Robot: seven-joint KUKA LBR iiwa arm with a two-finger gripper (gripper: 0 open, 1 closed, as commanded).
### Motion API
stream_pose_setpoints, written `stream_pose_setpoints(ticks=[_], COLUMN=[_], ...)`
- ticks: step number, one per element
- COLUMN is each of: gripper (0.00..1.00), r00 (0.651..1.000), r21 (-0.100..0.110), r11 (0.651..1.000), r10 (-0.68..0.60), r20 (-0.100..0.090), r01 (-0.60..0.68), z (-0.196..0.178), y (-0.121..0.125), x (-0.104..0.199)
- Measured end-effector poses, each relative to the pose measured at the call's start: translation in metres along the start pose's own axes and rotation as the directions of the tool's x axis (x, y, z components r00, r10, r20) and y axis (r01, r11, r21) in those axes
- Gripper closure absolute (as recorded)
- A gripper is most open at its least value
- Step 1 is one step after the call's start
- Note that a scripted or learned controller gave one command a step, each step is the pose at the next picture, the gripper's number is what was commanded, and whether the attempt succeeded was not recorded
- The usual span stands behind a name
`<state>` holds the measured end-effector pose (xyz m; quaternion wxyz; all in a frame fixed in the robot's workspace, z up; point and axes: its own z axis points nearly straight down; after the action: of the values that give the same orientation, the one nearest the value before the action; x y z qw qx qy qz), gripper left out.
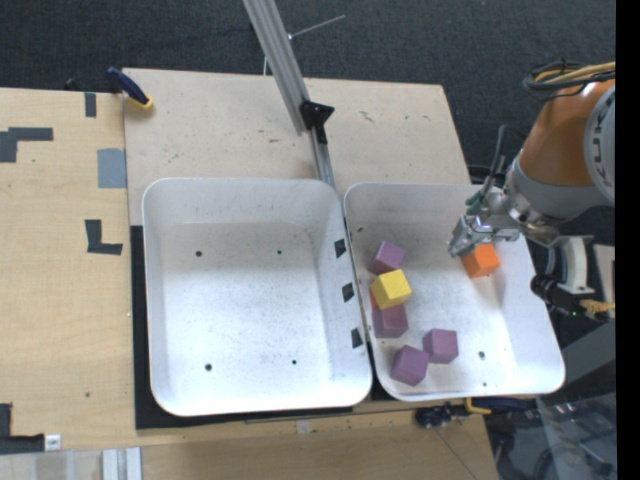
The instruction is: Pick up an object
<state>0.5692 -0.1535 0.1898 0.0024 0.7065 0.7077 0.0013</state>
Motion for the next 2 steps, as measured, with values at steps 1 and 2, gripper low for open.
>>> stream_pose_setpoints(ticks=[1, 2], gripper=[1.00, 1.00], r00=[1.000, 1.000], r21=[0.000, 0.005], r11=[1.000, 1.000], r10=[-0.001, 0.000], r20=[-0.001, -0.002], r01=[0.001, 0.000], z=[-0.0537, -0.0611], y=[0.0005, 0.0010], x=[0.0108, 0.0114])
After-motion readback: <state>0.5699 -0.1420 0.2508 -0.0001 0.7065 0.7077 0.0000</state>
